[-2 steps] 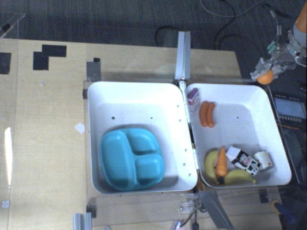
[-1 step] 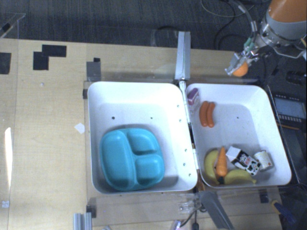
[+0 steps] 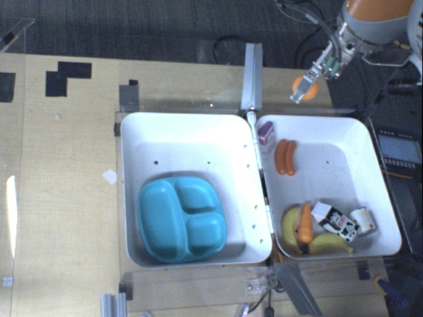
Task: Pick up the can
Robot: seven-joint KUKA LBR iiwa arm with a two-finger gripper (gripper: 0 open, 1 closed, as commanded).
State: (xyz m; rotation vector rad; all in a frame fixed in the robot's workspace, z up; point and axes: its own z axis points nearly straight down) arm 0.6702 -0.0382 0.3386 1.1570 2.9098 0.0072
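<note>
Gripper raised beyond the right bin, can in the bin.

The gripper [image 3: 308,86] hangs past the far edge of the right bin [image 3: 370,144], with an orange blob at its tip; whether it is clenched or released cannot be told. The purple can [image 3: 266,133] sits in that bin's far left corner, just left of two sausages [image 3: 285,157]. A carrot [image 3: 305,224] lies across bananas [image 3: 289,224] at the near side. A blue tray [image 3: 182,218] lies in the left bin [image 3: 185,131].

One fixed camera above the surface [image 3: 59,177]

It looks down at a slant on both white bins [image 3: 192,127], arm [image 3: 380,5] entering upper right.
</note>
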